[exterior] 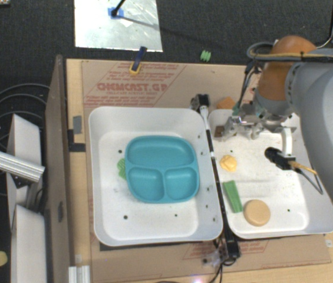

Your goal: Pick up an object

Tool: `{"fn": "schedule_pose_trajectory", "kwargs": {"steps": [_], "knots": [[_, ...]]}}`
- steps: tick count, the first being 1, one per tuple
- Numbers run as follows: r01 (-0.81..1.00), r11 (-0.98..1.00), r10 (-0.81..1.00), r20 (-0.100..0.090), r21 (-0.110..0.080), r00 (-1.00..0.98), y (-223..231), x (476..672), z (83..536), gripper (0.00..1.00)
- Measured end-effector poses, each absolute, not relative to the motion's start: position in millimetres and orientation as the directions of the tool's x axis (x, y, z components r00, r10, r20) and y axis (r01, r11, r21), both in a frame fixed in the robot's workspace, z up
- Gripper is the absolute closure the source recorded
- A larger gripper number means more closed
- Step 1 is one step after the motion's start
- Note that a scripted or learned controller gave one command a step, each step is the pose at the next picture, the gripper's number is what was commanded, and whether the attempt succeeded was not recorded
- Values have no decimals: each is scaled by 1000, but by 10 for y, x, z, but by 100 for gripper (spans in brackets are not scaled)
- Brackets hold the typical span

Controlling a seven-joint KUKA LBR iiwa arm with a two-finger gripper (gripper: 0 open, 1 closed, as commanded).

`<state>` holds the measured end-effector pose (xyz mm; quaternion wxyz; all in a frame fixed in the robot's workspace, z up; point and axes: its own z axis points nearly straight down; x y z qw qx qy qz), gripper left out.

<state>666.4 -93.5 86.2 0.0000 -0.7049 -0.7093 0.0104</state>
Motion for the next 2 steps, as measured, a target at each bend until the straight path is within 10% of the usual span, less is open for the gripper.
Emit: {"fn": "schedule_pose_trajectory", "kwargs": {"steps": [2], "knots": [[1000,1,1000,-15,-13,-1,-939,6657,861,0]]}}
